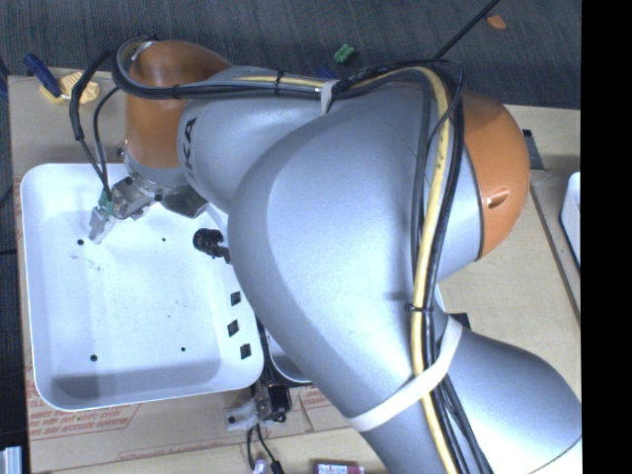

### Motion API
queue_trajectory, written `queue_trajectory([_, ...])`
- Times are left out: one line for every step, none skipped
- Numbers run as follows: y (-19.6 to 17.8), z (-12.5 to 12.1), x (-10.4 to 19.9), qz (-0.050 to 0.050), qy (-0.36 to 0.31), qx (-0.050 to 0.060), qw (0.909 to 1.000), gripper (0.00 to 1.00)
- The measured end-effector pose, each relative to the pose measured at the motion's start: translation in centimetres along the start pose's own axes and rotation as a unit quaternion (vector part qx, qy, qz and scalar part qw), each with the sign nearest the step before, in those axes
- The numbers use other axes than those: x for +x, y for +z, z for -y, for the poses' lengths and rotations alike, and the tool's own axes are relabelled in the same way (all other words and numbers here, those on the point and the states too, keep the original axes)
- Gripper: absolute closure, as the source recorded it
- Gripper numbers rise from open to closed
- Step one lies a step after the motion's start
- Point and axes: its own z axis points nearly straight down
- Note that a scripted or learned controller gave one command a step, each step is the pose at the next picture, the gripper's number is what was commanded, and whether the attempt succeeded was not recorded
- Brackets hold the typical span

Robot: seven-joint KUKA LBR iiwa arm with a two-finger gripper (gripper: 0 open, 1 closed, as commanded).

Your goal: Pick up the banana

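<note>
Closest to the lens, the grey arm [326, 245] is spread across the bench, its orange band [163, 87] bent over the left bin [59, 363]. Where the banana lies cannot be told. The gripper [102, 217] is held low by the bin's far left corner; whether it is spread or pressed together cannot be told.

Red print along cardboard edge [89, 418] below bin, too small to read; no other legible text.

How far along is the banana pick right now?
Done: the arm has reached over the left bin, with the gripper low near its upper-left corner. In hand: I see nothing between its fingertips. Left: everything that counts, since I cannot make out a banana on the visible bin floor, so finding, grasping and lifting it remain.
</note>
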Motion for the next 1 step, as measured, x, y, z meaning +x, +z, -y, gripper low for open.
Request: queue_trajectory([0.00,0.01,0.00,0.000,0.000,0.000,1.0000,0.00])
